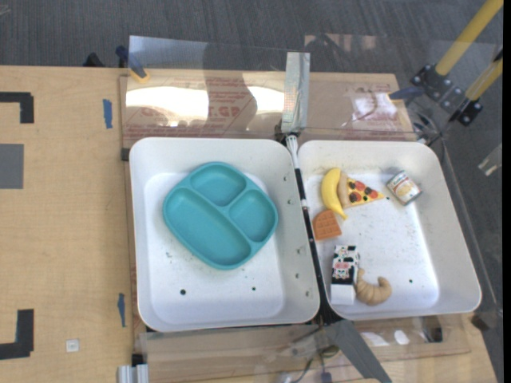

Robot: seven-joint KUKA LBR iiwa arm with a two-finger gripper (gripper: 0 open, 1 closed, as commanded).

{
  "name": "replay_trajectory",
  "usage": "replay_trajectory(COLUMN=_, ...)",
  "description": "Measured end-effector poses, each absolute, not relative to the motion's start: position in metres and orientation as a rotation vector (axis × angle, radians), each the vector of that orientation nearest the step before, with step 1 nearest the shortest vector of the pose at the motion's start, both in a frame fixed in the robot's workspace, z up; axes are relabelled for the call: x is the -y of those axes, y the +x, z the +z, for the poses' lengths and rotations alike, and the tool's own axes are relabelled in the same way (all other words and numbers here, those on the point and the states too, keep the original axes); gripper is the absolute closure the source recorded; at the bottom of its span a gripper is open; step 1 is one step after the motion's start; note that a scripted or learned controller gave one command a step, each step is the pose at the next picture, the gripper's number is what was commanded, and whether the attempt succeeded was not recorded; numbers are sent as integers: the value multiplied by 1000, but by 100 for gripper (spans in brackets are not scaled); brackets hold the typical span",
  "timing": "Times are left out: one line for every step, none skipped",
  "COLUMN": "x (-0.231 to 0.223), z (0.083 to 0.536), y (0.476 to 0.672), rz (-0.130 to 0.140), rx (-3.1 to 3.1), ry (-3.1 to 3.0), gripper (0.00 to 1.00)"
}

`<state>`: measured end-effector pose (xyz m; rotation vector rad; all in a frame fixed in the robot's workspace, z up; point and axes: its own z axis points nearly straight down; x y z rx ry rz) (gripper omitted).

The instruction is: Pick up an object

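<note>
Closest to where I stand, along the near edge of the right bin (459, 238), a croissant (374, 288) lies curled beside a small milk carton (345, 265) with a cow pattern, the two just touching or nearly so. Both sit tight against the divide between the bins. A little farther in, an orange waffle-like piece (326, 225) rests beside the lower tip of a banana (332, 191), and a pizza slice (363, 191) lies just right of the banana, close enough that they may touch. Off toward the far right corner of that bin a small can (403, 187) lies on its side, apart from the rest.

Over in the left bin (152, 238), a teal divided plate (220, 214) sits near the middle, its three compartments holding nothing.

Beyond the bins, a clear panel (207, 94) stands against the back of the bench, catching glare. Up in the far right corner I can make out yellow poles with a black clamp (444, 90), which look like stand hardware to me.

As for the gripper, from this vantage I cannot tell how it is set. Judging by how everything rests flat on the bin floors, no object has been lifted yet: the pick looks entirely ahead, with choosing, reaching and grasping all left to do. Any of the six small items in the right bin looks like a fair candidate.
</note>
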<state>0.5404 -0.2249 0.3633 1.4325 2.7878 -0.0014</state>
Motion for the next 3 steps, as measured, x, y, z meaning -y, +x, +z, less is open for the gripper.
replay_trajectory(x=183, z=214, y=502, rz=-3, rx=-2684, ry=1647, gripper=100)
replay_trajectory(x=189, z=228, y=549, rz=0, rx=-3018, ry=850, gripper=100)
replay_trajectory(x=177, z=175, y=504, rz=1, rx=-3111, ry=438, gripper=100)
